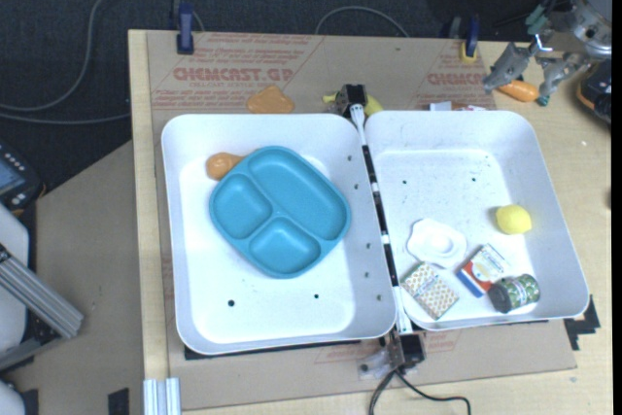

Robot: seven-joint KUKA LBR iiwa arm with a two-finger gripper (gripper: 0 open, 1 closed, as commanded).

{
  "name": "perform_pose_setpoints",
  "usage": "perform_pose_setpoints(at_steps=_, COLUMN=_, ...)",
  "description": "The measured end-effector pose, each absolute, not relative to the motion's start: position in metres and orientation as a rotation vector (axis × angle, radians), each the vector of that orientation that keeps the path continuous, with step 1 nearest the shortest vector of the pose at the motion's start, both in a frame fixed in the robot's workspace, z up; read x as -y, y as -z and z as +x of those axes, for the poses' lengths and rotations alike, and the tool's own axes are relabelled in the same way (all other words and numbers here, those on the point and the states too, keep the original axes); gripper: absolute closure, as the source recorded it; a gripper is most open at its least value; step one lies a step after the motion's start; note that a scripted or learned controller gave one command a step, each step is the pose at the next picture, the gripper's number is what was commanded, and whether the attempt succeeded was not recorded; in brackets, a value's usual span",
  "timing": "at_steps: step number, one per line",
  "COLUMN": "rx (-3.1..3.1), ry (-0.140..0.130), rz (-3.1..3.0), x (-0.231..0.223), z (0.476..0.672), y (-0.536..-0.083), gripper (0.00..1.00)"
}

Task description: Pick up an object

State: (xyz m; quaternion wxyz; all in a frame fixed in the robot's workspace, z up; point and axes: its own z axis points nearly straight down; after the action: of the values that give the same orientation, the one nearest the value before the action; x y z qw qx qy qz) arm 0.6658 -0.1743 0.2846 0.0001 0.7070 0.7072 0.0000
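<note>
My gripper point(518, 86) hangs past the right bin's point(457, 136) far right corner, its two fingers spread open. A small orange piece point(523, 91) shows in the gap between the fingertips; I cannot tell if it lies on the bench below or touches them. In the right bin lie a yellow ball point(513, 219), a white fried-egg toy point(434, 241), a checkered packet point(431, 291), a red, white and blue box point(480, 269) and a dark green can point(514, 292). A blue divided plate point(280, 209) lies in the left bin point(194, 287), with an orange piece point(221, 165) at its far left edge.
An orange blob point(269, 99) and a black and yellow clamp point(352, 98) sit on the bench behind the bins. Blue clamps point(184, 27) hold the board's far edge. Cables run over the dark floor behind.
</note>
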Motion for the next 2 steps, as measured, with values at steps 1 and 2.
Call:
perform_pose_setpoints(at_steps=1, rx=-2.227, ry=0.0, rz=2.232, x=0.223, z=0.645, y=-0.098, gripper=0.0)
perform_pose_setpoints(at_steps=2, rx=-2.217, ry=-0.011, rz=2.208, x=0.2, z=0.67, y=-0.215, gripper=0.0)
